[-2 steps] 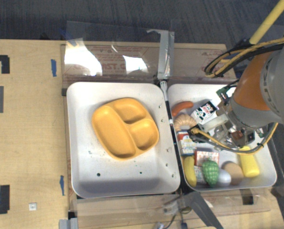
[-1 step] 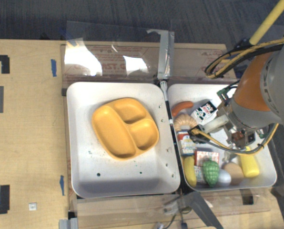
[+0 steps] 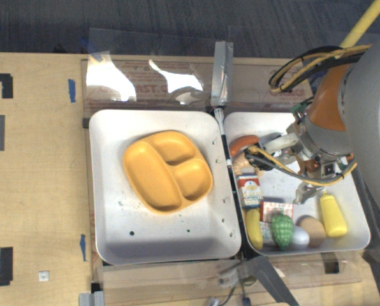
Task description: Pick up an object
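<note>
Reddish print on the brown cardboard strip [image 3: 158,85] behind the bins, under glossy clear film; washed out by glare and not legible. Red-and-white label on the small white carton [image 3: 249,190] in the right white bin [image 3: 359,234]; too small to read. Same for the flat red packet [image 3: 276,209] just beside it.

Grey gripper [image 3: 306,190] low over the middle of the right bin, near the carton and the packet, with black and yellow cables [image 3: 266,158] looping out to the left across the bin. Open or closed: cannot tell from this angle. Nothing visibly held.

Loose items for picking crowded along the near and left sides of the right bin: reddish-orange sausage-shaped toy [image 3: 244,144] at the far left corner, partly behind the cables; yellow banana-shaped piece [image 3: 254,228] against the left wall; green bumpy toy [image 3: 281,229] touching the packet; small silver ball [image 3: 299,238]; beige egg [image 3: 312,229]; yellow plastic bottle [image 3: 332,214] at the right.

In the left white bin [image 3: 107,234], a yellow-orange three-compartment plastic plate [image 3: 168,171], alone in the middle.

Strip of silver tape [image 3: 220,75] above the joint between the bins. Blue tape marks [image 3: 72,91] and black tape corners [image 3: 2,85] on the tan bench [image 3: 30,171].
</note>
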`<state>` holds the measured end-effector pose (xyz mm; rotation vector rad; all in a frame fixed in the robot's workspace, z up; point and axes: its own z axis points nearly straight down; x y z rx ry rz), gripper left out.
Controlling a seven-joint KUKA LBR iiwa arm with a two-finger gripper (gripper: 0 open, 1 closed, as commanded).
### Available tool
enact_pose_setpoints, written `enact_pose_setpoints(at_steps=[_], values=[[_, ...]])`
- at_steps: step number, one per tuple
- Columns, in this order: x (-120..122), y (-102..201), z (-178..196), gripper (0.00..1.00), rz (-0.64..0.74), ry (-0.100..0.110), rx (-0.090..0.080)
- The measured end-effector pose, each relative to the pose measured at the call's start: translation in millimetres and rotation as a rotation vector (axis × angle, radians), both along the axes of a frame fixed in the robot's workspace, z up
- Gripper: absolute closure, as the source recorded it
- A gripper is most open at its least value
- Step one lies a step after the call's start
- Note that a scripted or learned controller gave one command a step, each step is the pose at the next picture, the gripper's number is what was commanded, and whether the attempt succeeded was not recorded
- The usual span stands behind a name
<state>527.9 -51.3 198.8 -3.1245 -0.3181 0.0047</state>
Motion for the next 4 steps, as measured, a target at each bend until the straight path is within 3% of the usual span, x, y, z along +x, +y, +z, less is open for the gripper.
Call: enact_pose_setpoints(at_steps=[1,2,3,4], values=[[-18,-3,29,0.0,0.229,0.0,0.002],[30,-24,39,0.0,0.074,-0.001,0.0],[104,-23,-18,0.0,0.128,0.005,0.0],[87,-100,-49,0.0,0.129,0.003,0.001]])
